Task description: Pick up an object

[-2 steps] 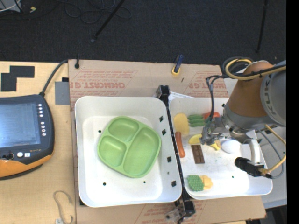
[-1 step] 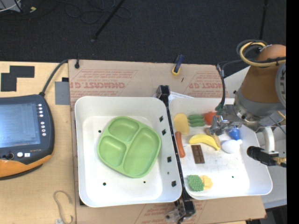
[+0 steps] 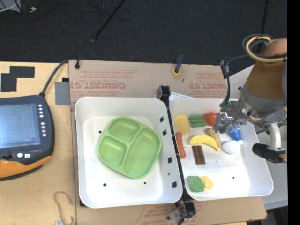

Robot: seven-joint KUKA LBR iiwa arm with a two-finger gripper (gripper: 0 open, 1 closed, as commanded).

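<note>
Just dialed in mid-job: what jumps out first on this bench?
The big green divided plate lies alone in the left bin, the boldest thing in view. The right bin holds a cluster of small toy foods, with a yellow banana near its middle and a brown chocolate bar just below it. The gripper hangs over that bin's upper right, beside a blue object and a white egg.

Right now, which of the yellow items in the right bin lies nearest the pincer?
The banana. It lies mid-bin, just left of the pincer. The yellow block sits further left by the divider, and the yellow piece beside the green bumpy toy lies near the bin's front edge.
</note>
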